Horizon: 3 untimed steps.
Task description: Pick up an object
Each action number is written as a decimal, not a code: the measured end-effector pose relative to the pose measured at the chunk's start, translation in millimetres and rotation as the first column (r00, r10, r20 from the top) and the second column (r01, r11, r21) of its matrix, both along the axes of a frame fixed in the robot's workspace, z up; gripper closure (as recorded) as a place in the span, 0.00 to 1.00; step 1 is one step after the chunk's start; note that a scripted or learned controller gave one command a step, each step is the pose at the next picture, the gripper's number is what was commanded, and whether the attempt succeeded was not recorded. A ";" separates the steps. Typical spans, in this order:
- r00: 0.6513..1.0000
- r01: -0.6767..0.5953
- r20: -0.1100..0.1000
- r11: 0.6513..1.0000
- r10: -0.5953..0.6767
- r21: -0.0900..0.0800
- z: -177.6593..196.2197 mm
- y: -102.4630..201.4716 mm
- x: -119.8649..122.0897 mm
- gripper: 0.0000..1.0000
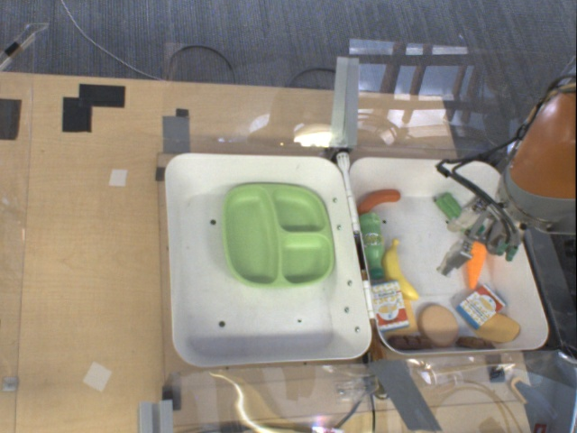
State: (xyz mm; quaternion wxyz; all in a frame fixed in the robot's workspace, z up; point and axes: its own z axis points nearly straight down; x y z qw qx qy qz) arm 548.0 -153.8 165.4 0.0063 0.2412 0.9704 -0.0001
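Your arm is coming in from the right edge, orange band [547, 142] showing big up top, wrist bending down and leftward into the right bin [424, 180]. The gripper [469, 249] is hanging low over that bin's right half, and I'm using the carrot [475, 266] as my reference for everything.

The carrot is sitting upright-ish right at the fingertips [453, 260], touching or nearly so. The tips are looking slightly parted, but honestly you can't tell from this angle how wide they are, or whether the carrot is actually clamped between them. Could just be lying beneath.

Up and left of the carrot a green block [448, 205] is lying near the cables. Just below the carrot there's a small blue-and-white box [479, 307], with a tan bun-like thing [501, 329] beside it. Left of the carrot you're seeing a banana [398, 269], and further up-left a red sausage [379, 198]. Down-left of the carrot a round brown piece [438, 323] and a red-and-white carton [389, 301] are sitting near the bin's front wall.

Well to the left of the carrot, the other bin [194, 269] is holding a green divided plate [277, 234].
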 end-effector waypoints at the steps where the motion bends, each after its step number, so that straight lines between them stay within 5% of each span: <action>1: 0.993 0.120 0.003 0.993 -0.120 0.002 -75.7 -34.3 31.2 0.00; 2: 0.977 0.211 0.003 0.977 -0.211 0.003 -76.1 -34.5 12.9 0.00; 3: 0.979 0.203 0.018 0.979 -0.203 0.001 -61.0 -34.5 17.4 1.00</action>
